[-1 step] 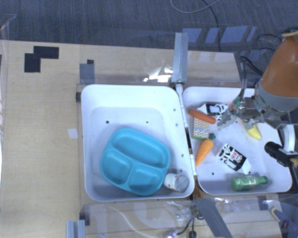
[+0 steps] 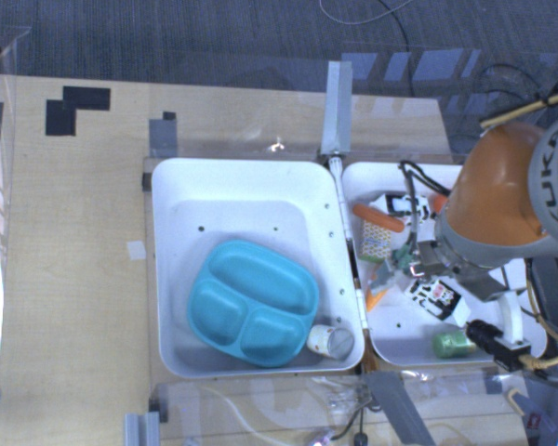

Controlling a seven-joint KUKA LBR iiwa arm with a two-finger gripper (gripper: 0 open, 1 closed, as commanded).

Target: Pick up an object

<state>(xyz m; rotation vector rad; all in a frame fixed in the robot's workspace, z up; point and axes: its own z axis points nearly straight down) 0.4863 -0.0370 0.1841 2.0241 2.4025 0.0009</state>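
Over the right bin (image 2: 391,351), my arm (image 2: 502,193) reaches in from the right, its orange band bulking above the wrist. My end effector (image 2: 411,260) sits low in that bin, close to the divider (image 2: 346,240) where the two bins meet. Whether it is open or closed I cannot tell; cables and the wrist body crowd it, and I see nothing clearly gripped.

Taking the divider as my landmark: just right of it, toward the far end, lies an orange carrot-like piece (image 2: 379,218), slanted, with a pale mesh-patterned item (image 2: 376,241) just nearer than it. Nearer still, almost against the divider, is a small orange bit (image 2: 376,296). Farther right of the divider, just beyond my end effector, lies a black-and-white card (image 2: 436,296), and near the bin's near wall, well right of the divider, a green object (image 2: 452,344).

Left of the divider, the left bin (image 2: 223,179) holds a blue sectioned tray (image 2: 252,302) lying flat toward the near side. A small whitish cup (image 2: 330,340) lies on its side between the tray and the divider, touching the tray's near right corner.

Both bins rest on the pale tabletop (image 2: 74,277).
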